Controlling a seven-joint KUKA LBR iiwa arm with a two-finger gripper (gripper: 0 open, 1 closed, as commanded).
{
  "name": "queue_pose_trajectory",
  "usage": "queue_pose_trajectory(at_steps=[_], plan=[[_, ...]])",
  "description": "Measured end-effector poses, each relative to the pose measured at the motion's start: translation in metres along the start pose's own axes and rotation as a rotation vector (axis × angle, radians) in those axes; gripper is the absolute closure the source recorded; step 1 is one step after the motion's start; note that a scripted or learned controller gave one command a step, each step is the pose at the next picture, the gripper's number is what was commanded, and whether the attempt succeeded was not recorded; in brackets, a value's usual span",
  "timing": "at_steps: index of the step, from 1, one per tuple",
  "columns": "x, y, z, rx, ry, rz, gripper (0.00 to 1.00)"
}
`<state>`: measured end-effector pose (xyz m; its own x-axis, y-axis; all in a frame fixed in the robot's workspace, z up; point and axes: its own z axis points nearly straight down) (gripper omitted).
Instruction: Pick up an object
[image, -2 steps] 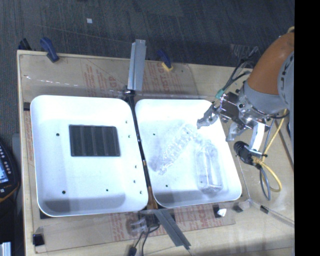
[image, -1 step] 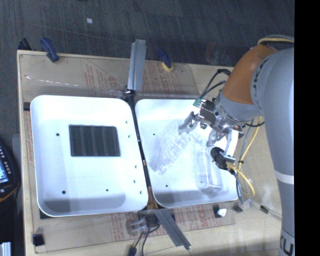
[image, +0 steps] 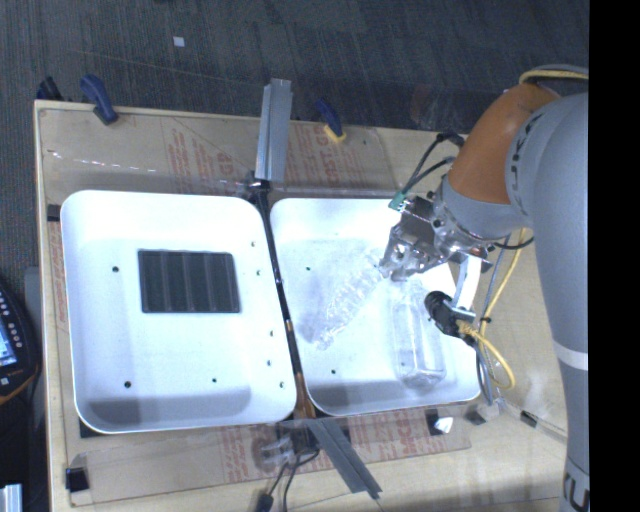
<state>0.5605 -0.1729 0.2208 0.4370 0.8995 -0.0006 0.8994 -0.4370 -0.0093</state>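
Two clear plastic bottles lie in the right bin (image: 330, 395). One bottle (image: 338, 298) lies slantwise across the bin's middle, and the other bottle (image: 416, 345) lies along the bin's right side. My gripper (image: 398, 262) hangs over the upper right part of this bin, just above the upper end of the slanted bottle and near the top of the other one. Both bottles are see-through and hard to outline against the white floor. A dark grey ribbed rectangular block (image: 188, 281) rests flat in the middle of the left bin (image: 90, 390).
The grey arm with its orange band (image: 490, 140) comes in from the right over the right bin's far corner, with black and yellow cables (image: 490, 345) hanging beside the bin's right wall. Metal brackets (image: 272, 130) sit between the bins at back and front. Blue clamps (image: 100, 100) hold the board's rear edge.
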Motion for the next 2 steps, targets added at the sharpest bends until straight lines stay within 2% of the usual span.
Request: queue_pose_trajectory(at_steps=[1,2], plan=[[0.001,0.0,-0.009,0.003,0.0,-0.009,1.0],[0.019,0.034,0.099,-0.003,0.0,-0.072,1.0]])
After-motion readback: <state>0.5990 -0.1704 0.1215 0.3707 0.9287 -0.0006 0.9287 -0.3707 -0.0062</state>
